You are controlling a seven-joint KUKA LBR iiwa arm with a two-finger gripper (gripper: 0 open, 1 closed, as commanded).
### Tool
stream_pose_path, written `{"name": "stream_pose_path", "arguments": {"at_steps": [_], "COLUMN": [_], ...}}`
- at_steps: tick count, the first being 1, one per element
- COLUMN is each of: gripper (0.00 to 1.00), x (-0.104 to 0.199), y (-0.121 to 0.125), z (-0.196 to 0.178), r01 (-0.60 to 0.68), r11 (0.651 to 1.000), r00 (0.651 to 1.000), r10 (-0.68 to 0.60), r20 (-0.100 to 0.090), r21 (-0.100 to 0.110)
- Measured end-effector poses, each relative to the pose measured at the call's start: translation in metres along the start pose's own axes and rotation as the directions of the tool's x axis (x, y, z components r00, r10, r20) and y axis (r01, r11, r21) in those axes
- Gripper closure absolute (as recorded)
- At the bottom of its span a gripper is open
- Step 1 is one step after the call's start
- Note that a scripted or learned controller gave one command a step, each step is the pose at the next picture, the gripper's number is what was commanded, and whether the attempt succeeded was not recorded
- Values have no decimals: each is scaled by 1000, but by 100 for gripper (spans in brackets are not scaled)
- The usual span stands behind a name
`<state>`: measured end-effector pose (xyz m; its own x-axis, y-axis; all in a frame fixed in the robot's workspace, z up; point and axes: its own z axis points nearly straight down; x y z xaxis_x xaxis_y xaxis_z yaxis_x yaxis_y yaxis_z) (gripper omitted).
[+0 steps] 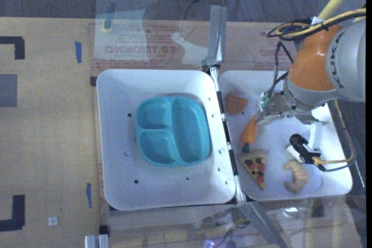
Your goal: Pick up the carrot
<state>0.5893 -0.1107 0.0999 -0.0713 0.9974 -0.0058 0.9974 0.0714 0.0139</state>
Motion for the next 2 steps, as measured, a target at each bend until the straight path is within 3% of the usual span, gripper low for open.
{"name": "stream_pose_path", "arguments": {"at_steps": [1, 2], "gripper": [100, 100], "x": [90, 108], "y": [-36, -87], "z": [-86, -88], "r01": [-154, 63], "r11": [988, 998], "r00": [988, 998], "r10": [154, -62], "r20": [-4, -8], "r21": [14, 16]}}
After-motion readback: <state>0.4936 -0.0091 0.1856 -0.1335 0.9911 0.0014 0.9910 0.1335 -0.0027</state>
